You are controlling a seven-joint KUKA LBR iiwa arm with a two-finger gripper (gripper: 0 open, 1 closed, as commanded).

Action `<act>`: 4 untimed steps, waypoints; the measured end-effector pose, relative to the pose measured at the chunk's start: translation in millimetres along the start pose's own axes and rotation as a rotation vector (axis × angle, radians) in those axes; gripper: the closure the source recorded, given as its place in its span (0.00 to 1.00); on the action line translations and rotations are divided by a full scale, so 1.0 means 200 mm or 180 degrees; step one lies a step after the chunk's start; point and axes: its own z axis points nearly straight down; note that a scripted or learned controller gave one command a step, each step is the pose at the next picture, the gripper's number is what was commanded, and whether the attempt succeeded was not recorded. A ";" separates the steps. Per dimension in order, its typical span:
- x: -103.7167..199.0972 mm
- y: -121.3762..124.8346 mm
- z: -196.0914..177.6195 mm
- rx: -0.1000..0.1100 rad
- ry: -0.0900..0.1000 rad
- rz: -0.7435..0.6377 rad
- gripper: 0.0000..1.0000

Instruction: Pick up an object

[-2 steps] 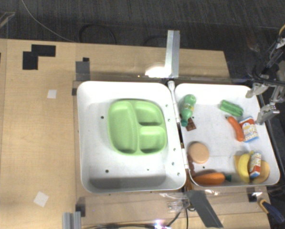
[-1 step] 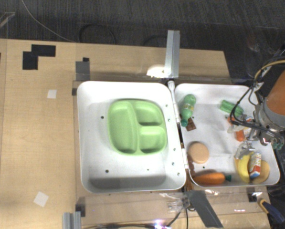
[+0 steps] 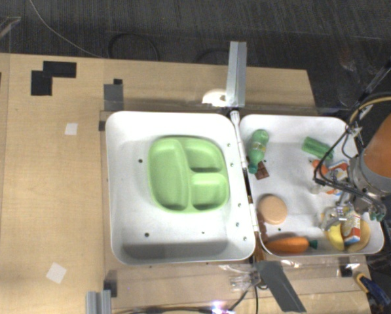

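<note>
The grey arm with its orange band (image 3: 386, 150) reached in from the right over the right-hand shallow white bin (image 3: 290, 126), its two-finger gripper (image 3: 344, 216) low at the bin's near right corner, just above a yellow banana-shaped toy (image 3: 337, 239). Whether the jaws were open or closed could not be told (cables and the wrist crowded that spot). In the same bin lay a green plastic bottle (image 3: 257, 146), a round tan disc (image 3: 272, 209), an orange carrot-shaped toy (image 3: 288, 244) and a small green block (image 3: 317, 147). The left-hand white bin (image 3: 126, 175) held a green compartment tray (image 3: 188, 173).
</note>
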 end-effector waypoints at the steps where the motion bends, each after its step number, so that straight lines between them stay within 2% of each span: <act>1: -0.03 0.00 -0.07 0.0015 -0.0054 -0.0025 1.00; 2: -0.03 0.01 -0.07 0.0013 -0.0050 -0.0026 0.00; 3: 0.02 0.00 0.00 -0.0003 0.0005 0.0213 0.00; 4: -0.01 0.01 -0.08 0.0009 -0.0046 0.0189 1.00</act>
